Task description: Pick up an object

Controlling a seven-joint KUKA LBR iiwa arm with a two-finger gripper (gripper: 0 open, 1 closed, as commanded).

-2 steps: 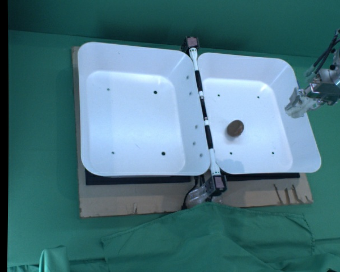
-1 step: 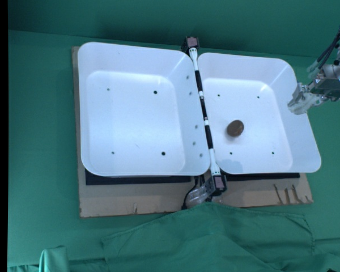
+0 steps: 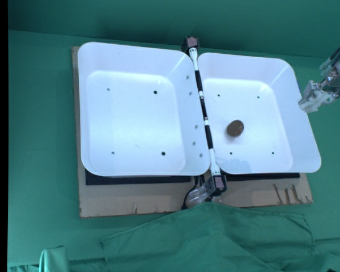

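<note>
Green bench; hand (image 3: 309, 102) half cut off.

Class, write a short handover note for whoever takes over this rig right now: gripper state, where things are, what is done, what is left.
Gripper: at the right bin's right rim, holding nothing visible.
Brown object: on the right bin's floor, near its middle, apart from the gripper.
Done: no pick yet.
Left: move over the object, descend, grasp and lift it.

A green bench (image 3: 39, 123) bears a brown board (image 3: 102, 204). On the board, two white bins lie side by side: the left bin (image 3: 133, 115) touches the right bin (image 3: 260, 118). Green cloth (image 3: 215, 237) overlaps the board's near edge.
</note>
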